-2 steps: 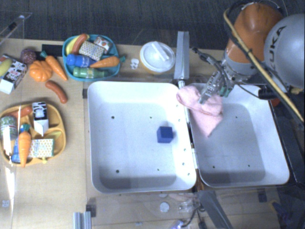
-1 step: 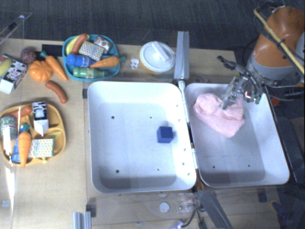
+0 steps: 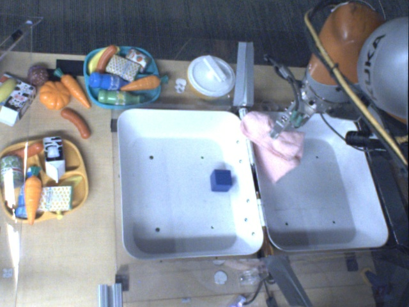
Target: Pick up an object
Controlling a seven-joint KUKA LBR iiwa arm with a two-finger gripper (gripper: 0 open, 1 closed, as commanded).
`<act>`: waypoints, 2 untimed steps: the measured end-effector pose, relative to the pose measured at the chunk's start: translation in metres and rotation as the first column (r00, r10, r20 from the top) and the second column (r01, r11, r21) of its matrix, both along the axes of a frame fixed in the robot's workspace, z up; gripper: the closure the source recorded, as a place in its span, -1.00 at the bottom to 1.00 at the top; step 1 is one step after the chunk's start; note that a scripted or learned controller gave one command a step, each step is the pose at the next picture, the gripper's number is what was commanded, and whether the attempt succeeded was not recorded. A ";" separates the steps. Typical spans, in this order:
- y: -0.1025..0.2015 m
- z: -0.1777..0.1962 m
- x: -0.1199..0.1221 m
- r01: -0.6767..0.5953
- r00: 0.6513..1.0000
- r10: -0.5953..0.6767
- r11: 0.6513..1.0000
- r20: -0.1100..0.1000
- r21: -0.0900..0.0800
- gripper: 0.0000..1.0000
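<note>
A pink cloth (image 3: 276, 151) drapes over the top-left corner of the right bin (image 3: 332, 203), and its left edge reaches the divider between the bins. My gripper (image 3: 282, 125) sits at the cloth's upper part with its fingers shut on a fold of it, and the cloth hangs down and to the right from there. A small blue cube (image 3: 222, 180) lies near the middle of the left bin (image 3: 160, 171), well away from the gripper.
A white round lid (image 3: 211, 77) and a blue bowl of toy food (image 3: 122, 77) stand behind the left bin. A yellow plate of toys (image 3: 42, 181), a toy pumpkin (image 3: 53, 95) and a sausage (image 3: 77, 123) lie on the bench at left.
</note>
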State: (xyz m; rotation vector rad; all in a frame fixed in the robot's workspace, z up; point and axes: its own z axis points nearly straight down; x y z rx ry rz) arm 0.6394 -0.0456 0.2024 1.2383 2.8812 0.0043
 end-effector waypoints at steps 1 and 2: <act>-0.015 -0.018 0.021 0.186 0.982 -0.186 0.982 -0.002 -0.001 1.00; 0.032 -0.018 -0.051 0.270 0.963 -0.270 0.963 -0.004 0.001 1.00</act>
